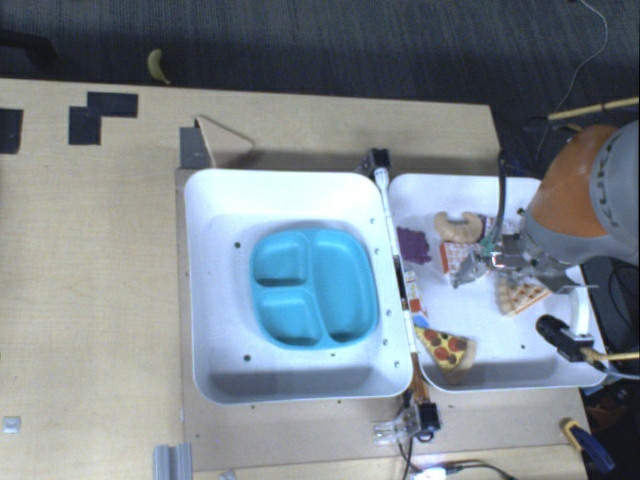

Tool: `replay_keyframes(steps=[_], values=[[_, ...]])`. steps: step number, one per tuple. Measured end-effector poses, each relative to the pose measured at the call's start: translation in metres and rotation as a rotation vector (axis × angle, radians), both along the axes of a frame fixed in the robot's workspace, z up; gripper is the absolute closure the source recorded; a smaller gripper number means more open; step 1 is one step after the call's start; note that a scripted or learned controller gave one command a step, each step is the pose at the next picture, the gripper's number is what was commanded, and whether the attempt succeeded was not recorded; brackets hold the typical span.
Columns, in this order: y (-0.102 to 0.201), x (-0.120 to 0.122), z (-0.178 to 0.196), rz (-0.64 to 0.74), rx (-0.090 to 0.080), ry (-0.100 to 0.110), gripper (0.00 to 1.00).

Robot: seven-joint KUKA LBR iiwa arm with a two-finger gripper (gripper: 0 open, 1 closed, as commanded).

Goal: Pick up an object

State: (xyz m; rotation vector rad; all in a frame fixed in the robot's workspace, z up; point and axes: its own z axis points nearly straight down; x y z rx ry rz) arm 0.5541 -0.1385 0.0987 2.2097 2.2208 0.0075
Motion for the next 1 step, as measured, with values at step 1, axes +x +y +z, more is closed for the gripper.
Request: replay_keyframes(steps=[1], values=[[-0.0005,0.0018,0.012,0.005,-0.003,-0.005,1.0]])
